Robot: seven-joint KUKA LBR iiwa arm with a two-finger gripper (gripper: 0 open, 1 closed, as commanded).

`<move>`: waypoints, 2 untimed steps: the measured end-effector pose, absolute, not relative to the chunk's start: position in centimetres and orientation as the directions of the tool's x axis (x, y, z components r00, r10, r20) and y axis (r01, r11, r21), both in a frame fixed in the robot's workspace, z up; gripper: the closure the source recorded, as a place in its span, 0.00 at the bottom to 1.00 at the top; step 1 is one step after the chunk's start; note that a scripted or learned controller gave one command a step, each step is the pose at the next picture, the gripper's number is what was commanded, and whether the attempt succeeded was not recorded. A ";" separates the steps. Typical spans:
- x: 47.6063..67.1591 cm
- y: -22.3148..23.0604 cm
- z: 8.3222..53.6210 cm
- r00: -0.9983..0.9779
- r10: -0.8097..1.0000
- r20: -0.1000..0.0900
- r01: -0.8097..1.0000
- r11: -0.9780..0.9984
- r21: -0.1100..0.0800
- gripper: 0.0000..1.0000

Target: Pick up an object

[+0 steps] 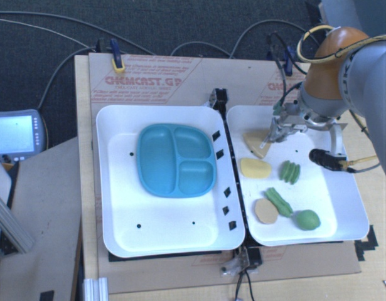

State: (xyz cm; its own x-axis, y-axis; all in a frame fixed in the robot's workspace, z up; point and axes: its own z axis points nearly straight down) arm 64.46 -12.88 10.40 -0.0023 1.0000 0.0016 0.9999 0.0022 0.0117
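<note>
Nearest, in the right bin (349, 221), a round green toy fruit (307, 219) lies touching the end of a long green vegetable (278, 200), with a tan disc (265, 212) just beside them on the left. A little farther back sit a ridged green piece (290, 172) and a yellow lump (255, 168), apart from each other. Beyond those, a pale wedge-shaped piece (255, 142) rests near the bin's dividing wall, and the claw (275, 134) comes down right at its edge; whether its fingers are spread or pinching the wedge cannot be told from here. In the left bin (111, 180) a blue divided tray (176, 160) lies flat, its compartments bare. Both bins rest on a board over the table (86, 168), with the arm's orange band (327, 49) farthest back.
</note>
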 end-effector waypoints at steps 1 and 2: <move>65.3 -13.7 16.0 -0.001 1.000 -0.002 1.000 0.001 0.007 1.00; 65.1 -13.6 22.5 -0.001 1.000 -0.002 1.000 0.001 0.010 1.00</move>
